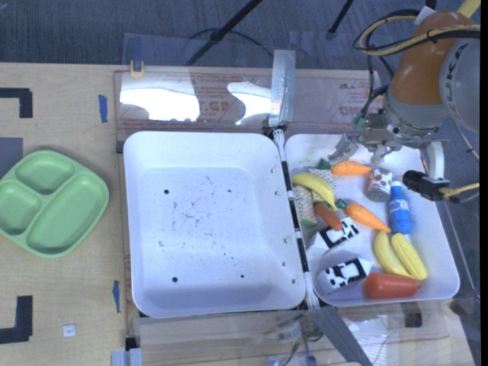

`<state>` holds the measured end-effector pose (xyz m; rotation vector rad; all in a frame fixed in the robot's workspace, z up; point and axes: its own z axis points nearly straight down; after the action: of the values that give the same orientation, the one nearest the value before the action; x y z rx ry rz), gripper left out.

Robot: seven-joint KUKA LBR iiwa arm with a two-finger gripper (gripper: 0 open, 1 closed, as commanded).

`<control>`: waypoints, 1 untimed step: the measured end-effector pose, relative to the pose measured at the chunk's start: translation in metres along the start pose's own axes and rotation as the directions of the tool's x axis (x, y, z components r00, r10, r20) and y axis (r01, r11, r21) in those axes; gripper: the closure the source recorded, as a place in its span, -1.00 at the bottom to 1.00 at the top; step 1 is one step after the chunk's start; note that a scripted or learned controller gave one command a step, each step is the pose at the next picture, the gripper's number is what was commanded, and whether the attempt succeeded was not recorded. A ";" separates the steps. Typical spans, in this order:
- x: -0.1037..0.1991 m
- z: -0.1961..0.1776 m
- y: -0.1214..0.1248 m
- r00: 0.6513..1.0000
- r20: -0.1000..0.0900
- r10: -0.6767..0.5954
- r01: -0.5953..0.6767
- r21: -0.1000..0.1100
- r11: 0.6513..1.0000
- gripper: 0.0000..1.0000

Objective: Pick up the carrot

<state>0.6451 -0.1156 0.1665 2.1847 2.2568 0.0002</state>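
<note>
- red pepper (391, 284), 2 yellow corn cobs (399, 255) at right bin (450, 280) near edge
- blue bottle (399, 209), banana (316, 187) mid-bin
- carrot (351, 169) at far end, just below gripper (364, 148); jaws spread, grasping nothing

Orange carrot (351, 169) lying flat, right bin's far end

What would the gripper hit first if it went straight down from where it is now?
Probably the carrot at the back of the right bin: the gripper hangs just above it. Depth is hard to judge from this slanted view.
</note>
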 end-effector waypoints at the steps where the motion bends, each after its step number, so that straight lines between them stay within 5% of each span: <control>1: -0.011 0.066 0.022 1.000 0.001 0.004 -0.004 -0.010 1.000 -1.00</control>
<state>0.6675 -0.1257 0.1010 2.1842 2.2470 0.0101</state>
